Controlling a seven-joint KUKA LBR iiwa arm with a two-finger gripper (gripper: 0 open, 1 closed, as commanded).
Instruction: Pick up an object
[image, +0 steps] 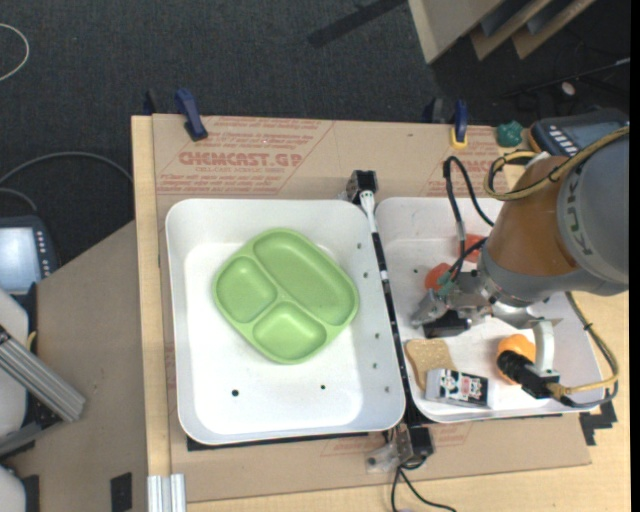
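My gripper is low in the right bin, near its left wall, with the grey and orange arm reaching in from the right. Just above the gripper lies a red-orange object, partly covered by the wrist. Directly below it rests a tan, toast-like piece, very close to it. A small black and white box lies near the bin's front edge. An orange round object sits to the right of the toast. Nothing is visibly held.
The left bin holds a green divided plate. A black divider strip runs between the bins. Black cables loop over the right bin's back, and a small red item lies by the arm.
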